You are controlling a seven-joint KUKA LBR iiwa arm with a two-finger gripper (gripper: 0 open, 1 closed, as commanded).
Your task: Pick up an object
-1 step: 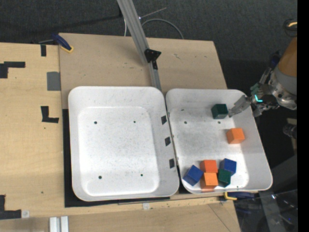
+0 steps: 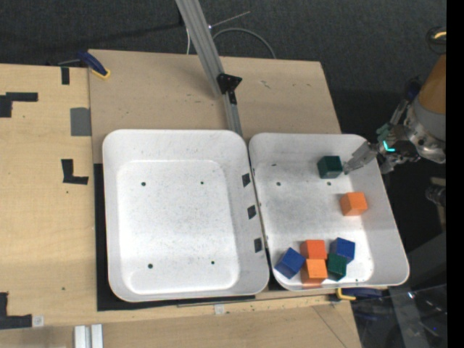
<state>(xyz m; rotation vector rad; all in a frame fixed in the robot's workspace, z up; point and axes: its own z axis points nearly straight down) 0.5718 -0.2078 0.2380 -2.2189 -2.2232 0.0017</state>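
Wooden bench [image 2: 181, 100] with two white bins, no readable writing | right bin [image 2: 290, 151] holds coloured blocks: dark green block [image 2: 329, 167] near far edge, orange block [image 2: 354, 204] mid-right, cluster at near edge | gripper [image 2: 353, 163] tip just beside green block; grip state cannot be told.

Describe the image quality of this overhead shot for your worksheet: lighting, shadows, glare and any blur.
Camera view: lighting is soft and even, with faint shadows under the blocks, such as the green block; the white right bin looks bright but keeps its speckles, so glare is mild; the gripper at the right appears slightly soft; the dark floor is dim.
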